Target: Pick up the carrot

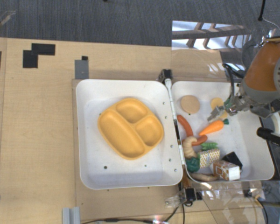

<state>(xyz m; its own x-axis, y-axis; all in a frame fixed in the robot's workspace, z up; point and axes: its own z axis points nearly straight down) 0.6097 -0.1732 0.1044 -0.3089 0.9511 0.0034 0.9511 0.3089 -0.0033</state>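
Pincer hovers just above carrot, fingers slightly apart.

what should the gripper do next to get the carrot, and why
Probably ease the gripper down and a little left onto the carrot. The gripper sits just above the carrot's green-topped end in the right bin, and nothing shows between its tips. The carrot lies slanted on the bin floor, apart from the red sausage.

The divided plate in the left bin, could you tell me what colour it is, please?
Yellow-orange all over; the divided plate shows plainly in the camera view.
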